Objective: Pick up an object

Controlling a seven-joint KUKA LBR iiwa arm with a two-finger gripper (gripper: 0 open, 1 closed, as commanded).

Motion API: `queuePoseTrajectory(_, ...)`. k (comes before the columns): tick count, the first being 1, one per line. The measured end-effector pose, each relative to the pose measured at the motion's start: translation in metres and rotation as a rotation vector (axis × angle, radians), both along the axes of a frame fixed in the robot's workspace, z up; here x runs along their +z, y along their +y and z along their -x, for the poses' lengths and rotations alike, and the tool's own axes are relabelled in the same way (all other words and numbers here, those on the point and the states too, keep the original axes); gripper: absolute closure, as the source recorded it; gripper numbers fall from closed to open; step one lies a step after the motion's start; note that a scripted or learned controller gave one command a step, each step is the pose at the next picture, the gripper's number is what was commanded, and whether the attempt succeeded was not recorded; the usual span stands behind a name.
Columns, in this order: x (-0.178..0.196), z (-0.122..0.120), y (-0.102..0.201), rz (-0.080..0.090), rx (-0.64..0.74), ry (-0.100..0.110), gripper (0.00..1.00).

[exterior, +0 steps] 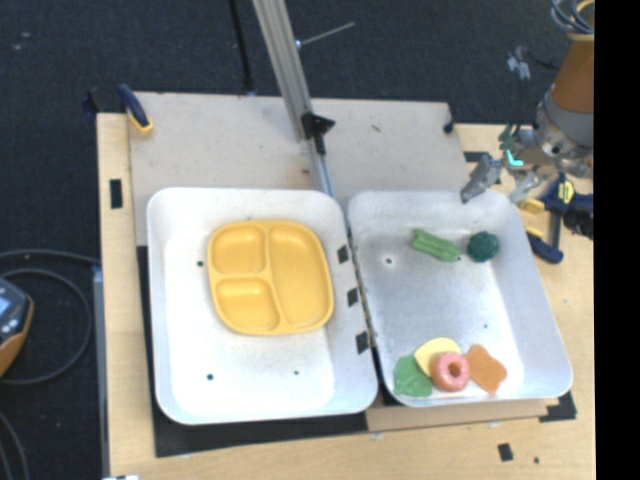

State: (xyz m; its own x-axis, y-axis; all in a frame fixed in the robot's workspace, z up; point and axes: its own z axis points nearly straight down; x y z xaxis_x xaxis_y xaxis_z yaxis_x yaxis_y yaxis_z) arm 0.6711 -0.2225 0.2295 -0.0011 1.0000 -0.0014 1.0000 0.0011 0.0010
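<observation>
The right bin (520, 308) holds several toy foods. A light green pickle-shaped piece (436, 245) and a dark green ball (483, 246) lie near its far edge. At its near edge a yellow disc (437, 352), a pink donut (451, 371), an orange piece (488, 368) and a green leaf-shaped piece (410, 378) sit bunched together. My gripper (503, 180) hangs above the bin's far right corner, beyond the dark green ball. It is open with nothing between its fingers (480, 179).
A yellow divided plate (270, 276) lies in the left bin (180, 368). A metal post (285, 58) rises behind the bins. Blue clamps (548, 230) sit off the right bin's far right corner, and another clamp (135, 108) at the bench's far left corner.
</observation>
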Motion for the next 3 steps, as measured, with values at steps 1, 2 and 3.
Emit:
queuePoseTrajectory(1,0.001,0.000,0.000,0.000,0.000,-0.002,0.00)
queuePoseTrajectory(2,-0.042,-0.004,-0.004,0.001,0.000,0.002,0.00)
queuePoseTrajectory(3,-0.103,0.000,0.000,-0.001,0.003,0.004,0.00)
